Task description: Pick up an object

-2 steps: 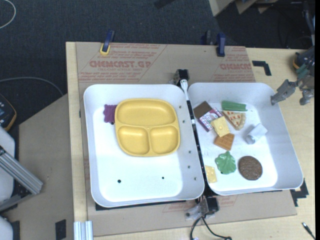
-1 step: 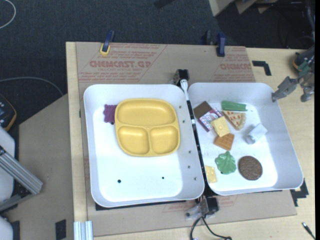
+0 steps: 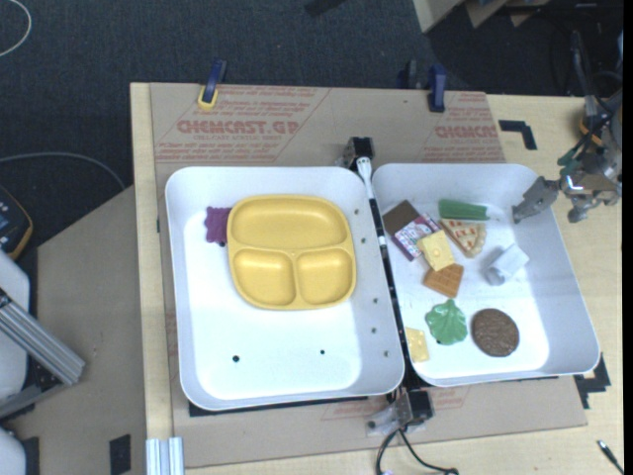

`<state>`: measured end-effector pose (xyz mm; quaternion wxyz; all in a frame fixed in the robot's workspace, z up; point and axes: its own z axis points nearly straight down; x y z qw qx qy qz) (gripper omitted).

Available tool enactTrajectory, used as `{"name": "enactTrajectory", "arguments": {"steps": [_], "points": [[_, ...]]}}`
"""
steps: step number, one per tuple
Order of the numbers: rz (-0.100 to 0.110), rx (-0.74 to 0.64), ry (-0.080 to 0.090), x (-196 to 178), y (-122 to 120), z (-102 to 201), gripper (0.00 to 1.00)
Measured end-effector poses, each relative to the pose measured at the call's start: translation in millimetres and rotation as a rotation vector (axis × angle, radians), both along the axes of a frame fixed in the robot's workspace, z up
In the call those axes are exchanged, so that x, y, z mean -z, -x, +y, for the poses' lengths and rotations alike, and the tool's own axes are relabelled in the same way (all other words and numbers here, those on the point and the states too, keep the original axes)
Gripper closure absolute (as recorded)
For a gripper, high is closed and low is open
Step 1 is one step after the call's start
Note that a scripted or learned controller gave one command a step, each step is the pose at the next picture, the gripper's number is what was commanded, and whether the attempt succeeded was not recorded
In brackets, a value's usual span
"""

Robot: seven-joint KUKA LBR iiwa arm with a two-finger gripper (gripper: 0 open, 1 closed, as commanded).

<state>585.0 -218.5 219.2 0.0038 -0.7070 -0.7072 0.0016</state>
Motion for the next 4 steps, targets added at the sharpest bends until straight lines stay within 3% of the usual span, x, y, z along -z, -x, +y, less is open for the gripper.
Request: {"name": "enactTrajectory", "arguments": {"steps": [3,4], "points": [[-0.008,-0.001,-0.001,132,-7,5,0.0],[-0.019,-0.002,0.002,118,-10,5,1.0]]}}
